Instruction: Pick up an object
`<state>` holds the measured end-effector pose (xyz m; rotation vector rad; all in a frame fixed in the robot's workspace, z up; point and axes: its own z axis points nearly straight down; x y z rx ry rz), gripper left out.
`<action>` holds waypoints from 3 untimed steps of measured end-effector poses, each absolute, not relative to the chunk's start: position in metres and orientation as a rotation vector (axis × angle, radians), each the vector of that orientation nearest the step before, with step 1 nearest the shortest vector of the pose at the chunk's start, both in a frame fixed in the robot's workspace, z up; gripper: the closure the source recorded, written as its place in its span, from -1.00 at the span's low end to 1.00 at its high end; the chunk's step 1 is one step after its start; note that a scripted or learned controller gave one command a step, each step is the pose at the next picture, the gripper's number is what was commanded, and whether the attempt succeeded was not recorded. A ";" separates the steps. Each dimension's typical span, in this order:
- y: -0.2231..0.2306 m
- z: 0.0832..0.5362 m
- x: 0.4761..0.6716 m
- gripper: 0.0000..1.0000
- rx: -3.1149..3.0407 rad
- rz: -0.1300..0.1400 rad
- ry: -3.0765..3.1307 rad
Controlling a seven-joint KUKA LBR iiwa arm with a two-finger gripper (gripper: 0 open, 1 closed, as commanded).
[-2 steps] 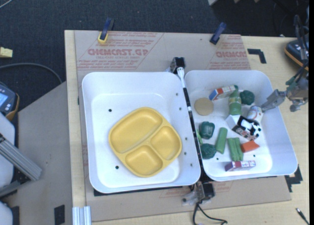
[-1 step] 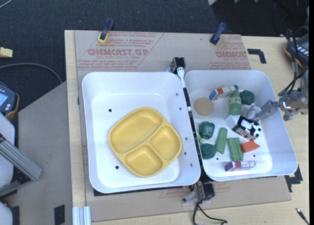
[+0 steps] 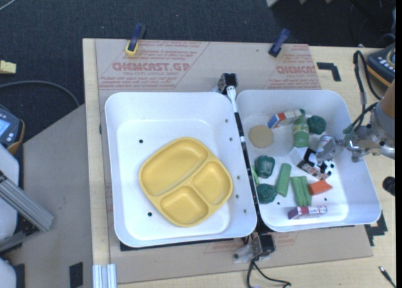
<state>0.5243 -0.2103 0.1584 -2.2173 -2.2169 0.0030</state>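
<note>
The arm comes in over the right edge of the right bin point(image 3: 358, 208). Its claw point(image 3: 323, 148) is down among the small toys there, close to a little black and white toy point(image 3: 319, 167) near the middle of that bin. I cannot tell if the claw is open or closed, and nothing can be seen held in it. So the step looks like the reach and grab part: the claw is low by the toys but no toy is lifted yet.

Next it would need to close on one toy and go straight up. The toys lie close together, so it may bump a neighbor. An orange piece point(image 3: 320, 187) lies just under the black and white toy. Green pieces point(image 3: 300, 190) lie to the left of it, and a tan round disc point(image 3: 260, 136) sits near the bin's left wall.

The left bin point(image 3: 119, 155) holds a yellow tray with three parts point(image 3: 185, 181). Both bins sit on a brown board point(image 3: 188, 60) on the table, held by clamps point(image 3: 134, 40) at the far edge. The floor point(image 3: 63, 4) around it is dark carpet with cables.
</note>
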 end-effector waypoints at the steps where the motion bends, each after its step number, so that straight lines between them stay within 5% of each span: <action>1: -0.205 0.103 0.534 -1.00 -2.214 -0.007 -2.218; 2: -0.207 0.105 0.538 -1.00 -2.228 -0.014 -2.228; 3: -0.210 0.117 0.541 1.00 -2.241 -0.019 -2.243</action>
